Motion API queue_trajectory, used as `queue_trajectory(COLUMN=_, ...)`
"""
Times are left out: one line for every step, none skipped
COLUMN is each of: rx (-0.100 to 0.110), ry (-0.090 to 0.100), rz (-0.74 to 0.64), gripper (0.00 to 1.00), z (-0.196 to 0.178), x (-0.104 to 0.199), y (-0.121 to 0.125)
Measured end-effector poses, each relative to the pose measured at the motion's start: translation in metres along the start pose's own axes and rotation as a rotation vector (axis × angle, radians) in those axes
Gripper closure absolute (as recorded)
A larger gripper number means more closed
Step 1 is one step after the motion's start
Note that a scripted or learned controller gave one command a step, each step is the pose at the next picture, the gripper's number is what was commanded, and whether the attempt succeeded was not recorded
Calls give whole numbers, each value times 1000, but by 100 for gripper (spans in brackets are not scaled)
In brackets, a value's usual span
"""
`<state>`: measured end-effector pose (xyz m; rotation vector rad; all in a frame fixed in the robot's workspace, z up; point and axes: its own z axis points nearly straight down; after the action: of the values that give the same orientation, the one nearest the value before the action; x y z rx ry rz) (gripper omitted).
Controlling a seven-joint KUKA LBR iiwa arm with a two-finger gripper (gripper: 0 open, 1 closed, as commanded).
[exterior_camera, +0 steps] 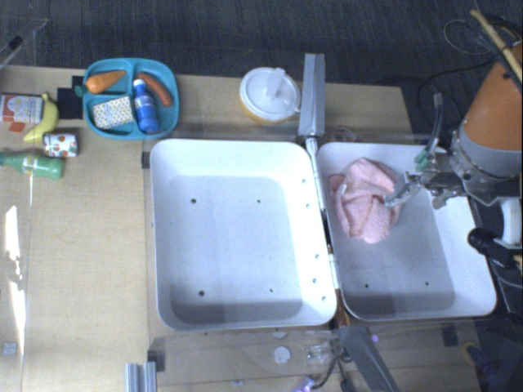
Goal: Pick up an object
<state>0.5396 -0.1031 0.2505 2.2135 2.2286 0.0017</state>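
Currently the arm (pixel 490 129) is reaching in from the right over the right bin (pixel 425 288), its gripper (pixel 398 198) hanging at the right edge of a crumpled pink cloth (pixel 364 198). Whether the gripper is clamped on the cloth cannot be told from this angle. The cloth is lying in the upper left part of the right bin, near the divider. Beside it, the left bin (pixel 237 235) is sitting on the bench, with a blue tray (pixel 167 96) of toy food and a yellow lidded cup (pixel 270 95) resting behind it.

Two bins sit side by side on the table (pixel 82 260); a crumpled cloth (pixel 364 198) lies in the right bin (pixel 425 288), the hand (pixel 398 196) at its right edge.
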Motion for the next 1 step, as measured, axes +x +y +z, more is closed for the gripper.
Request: queue_trajectory(rx=-6, ry=-1, rz=93, gripper=0, z=151, x=-34, y=54)
